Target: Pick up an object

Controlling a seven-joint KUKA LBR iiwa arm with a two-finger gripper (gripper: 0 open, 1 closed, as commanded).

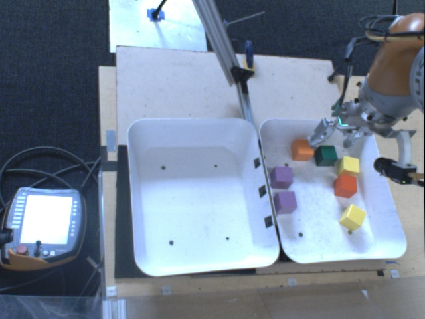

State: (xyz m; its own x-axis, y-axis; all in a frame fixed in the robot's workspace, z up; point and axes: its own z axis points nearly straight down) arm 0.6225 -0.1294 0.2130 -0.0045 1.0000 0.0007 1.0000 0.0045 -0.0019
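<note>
On the counter sit two white bins; the left bin holds nothing I can see, the right bin carries seven blocks. The arm's end effector hangs over its far end, just above the orange block and green block; whether it grips anything, I cannot tell.

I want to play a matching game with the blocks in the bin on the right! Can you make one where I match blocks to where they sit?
Things:
1. green wooden cube
2. two purple wooden cubes
3. lone yellow wooden cube
4. orange wooden cube

Places:
A. nearest the front rim, right side
B. close to the wall shared with the other bin
C. just left of the green one
D. between an orange cube and a yellow cube, near the tool

Pairs: 1-D, 2-B, 3-A, 4-C
</note>
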